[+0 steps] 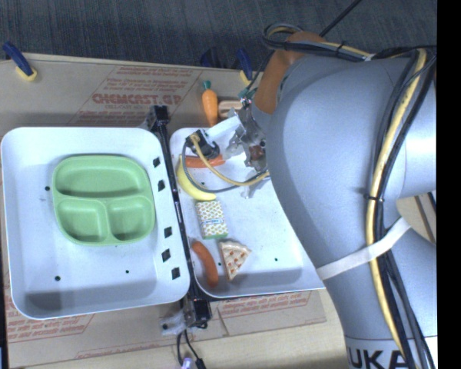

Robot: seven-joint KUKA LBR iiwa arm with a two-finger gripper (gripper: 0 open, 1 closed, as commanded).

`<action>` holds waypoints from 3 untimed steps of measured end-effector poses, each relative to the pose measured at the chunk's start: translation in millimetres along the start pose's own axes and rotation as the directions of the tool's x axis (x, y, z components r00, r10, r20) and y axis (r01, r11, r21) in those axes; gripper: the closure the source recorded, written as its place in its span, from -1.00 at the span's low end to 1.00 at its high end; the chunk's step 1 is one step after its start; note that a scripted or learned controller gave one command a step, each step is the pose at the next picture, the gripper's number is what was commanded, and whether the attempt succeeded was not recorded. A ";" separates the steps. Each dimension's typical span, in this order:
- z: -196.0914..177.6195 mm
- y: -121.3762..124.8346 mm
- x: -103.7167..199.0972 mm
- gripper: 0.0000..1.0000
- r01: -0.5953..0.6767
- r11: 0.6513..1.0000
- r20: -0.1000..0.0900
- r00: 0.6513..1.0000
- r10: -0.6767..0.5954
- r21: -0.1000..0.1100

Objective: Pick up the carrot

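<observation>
The carrot [208,106] — likely light, stiff, smooth — lies on the bench; grasp mid-body; jaws' state cannot be told.

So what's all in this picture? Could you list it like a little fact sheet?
left bin: holds a green divided plate
right bin: banana, hot dog, pizza slice, small patterned packet
carrot: lying on the cardboard just beyond the right bin's far edge
gripper: over the far end of the right bin, beside the carrot
arm: grey, covers the right bin's right side
</observation>
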State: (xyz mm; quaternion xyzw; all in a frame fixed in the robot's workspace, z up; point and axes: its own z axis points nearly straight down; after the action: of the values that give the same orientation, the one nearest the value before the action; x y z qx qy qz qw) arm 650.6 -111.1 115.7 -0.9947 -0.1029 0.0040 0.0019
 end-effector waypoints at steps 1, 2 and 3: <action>-10.3 -1.3 0.5 1.00 0.004 1.000 0.002 1.000 -0.004 0.005; -166.1 -18.1 -47.9 1.00 0.001 1.000 -0.005 1.000 -0.001 -0.002; -197.0 -83.2 -97.8 1.00 0.003 1.000 -0.004 1.000 -0.003 -0.002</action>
State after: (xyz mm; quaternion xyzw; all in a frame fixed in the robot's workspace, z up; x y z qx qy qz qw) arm 539.5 -50.2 313.8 -0.9945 -0.1046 0.0020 0.0012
